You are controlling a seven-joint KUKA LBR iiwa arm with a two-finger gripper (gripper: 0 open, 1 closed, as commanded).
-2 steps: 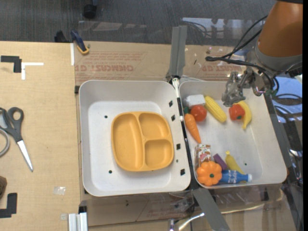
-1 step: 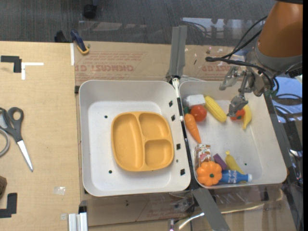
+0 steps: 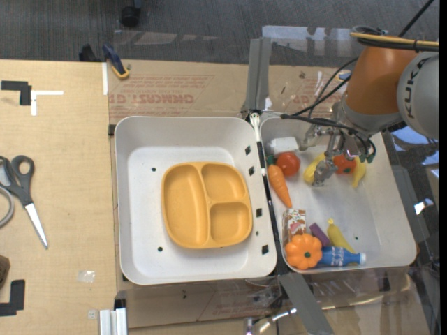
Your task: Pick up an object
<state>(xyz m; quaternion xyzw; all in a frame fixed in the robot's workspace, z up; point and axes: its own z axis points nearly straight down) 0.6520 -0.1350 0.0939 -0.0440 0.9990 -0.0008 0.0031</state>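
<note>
Step in hand: closing in on something to pick from the right-hand shallow white plastic bin (image 3: 391, 208); this is my reading, as nothing is seen lifted.
Gripper: the grey two-finger gripper (image 3: 328, 165) hangs low over the upper middle of that bin; whether it is spread or pressed together I cannot tell, and nothing is clearly seen between its tips.
Nearest candidates: a small yellow toy piece (image 3: 312, 171) just left of the tips, a small red-orange round toy (image 3: 343, 163) just right of them, and a curved yellow banana-like toy (image 3: 359, 173) beyond that.
Other contents: a red toy tomato (image 3: 287, 163) and a long orange toy carrot (image 3: 279, 185) near the left wall; along the front, a small printed red-and-white packet (image 3: 295, 223), an orange toy pumpkin (image 3: 303, 251), a purple toy (image 3: 320, 234), a second yellow toy (image 3: 339, 236) and a blue-and-white toy bottle (image 3: 341, 258).
Left bin: the other white bin (image 3: 133, 208) carries a yellow three-compartment plastic plate (image 3: 207, 204).
Doing it well: commit to one of the crowded pieces, centre over it, and descend straight so its neighbours are not nudged.
Risk: round toys may roll away from the tips; a slow squeeze and a plain vertical lift should help.
Check: confirm the object rises before moving off.
</note>
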